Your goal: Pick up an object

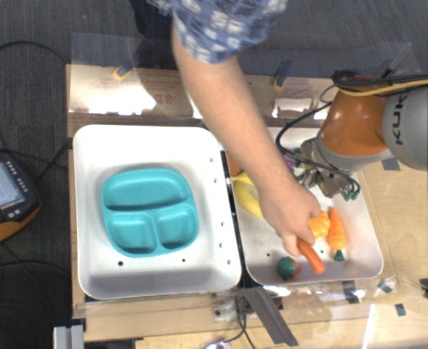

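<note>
White plastic made up both shallow bins: the left bin (86, 195) held a teal divided plate (150, 211) with three compartments, and the right bin (366, 257) held the small toys. A person's bare forearm (232, 115), under a blue-and-white plaid sleeve, reached down across the seam into the right bin, and the hand (295, 220) closed around an orange carrot-like toy (312, 256) whose lower end stuck out below the knuckles. The grey arm (410, 133) with its orange band came in from the right; part of the KUKA lettering, "KU", could be read on its grey shell. The gripper (330, 182) hung over the far part of the right bin, dark and cluttered with cables, and how its two prongs stood could not be told. A yellow banana-shaped toy (248, 197) lay beside the forearm, near the seam. A second carrot (336, 231) lay just right of the hand, and a small green-and-red round toy (288, 267) sat near the front wall. A handheld pendant (3, 195) lay on the floor to the left, its screen unreadable.
</note>
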Tool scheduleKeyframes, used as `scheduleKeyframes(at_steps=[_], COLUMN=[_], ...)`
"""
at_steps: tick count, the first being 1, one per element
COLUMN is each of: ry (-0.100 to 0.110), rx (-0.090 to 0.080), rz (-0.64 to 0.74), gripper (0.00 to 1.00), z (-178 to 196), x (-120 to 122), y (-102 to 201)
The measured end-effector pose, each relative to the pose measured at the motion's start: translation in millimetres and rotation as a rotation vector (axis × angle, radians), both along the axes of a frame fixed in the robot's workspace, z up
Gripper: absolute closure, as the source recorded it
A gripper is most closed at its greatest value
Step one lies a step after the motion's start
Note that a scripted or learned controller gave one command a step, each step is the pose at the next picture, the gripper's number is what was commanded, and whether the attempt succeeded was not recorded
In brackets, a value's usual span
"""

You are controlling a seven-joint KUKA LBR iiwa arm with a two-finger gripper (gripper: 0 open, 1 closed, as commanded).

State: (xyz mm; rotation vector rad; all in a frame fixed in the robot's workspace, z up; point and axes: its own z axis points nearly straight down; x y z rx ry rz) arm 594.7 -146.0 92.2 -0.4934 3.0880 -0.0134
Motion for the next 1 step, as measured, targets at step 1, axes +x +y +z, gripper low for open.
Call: scheduleKeyframes(at_steps=[1], ry=[0.002], rx=[0.001], rz=[0.000], gripper=[0.00], z=[-1.6], x=[-0.8], y=[0.5])
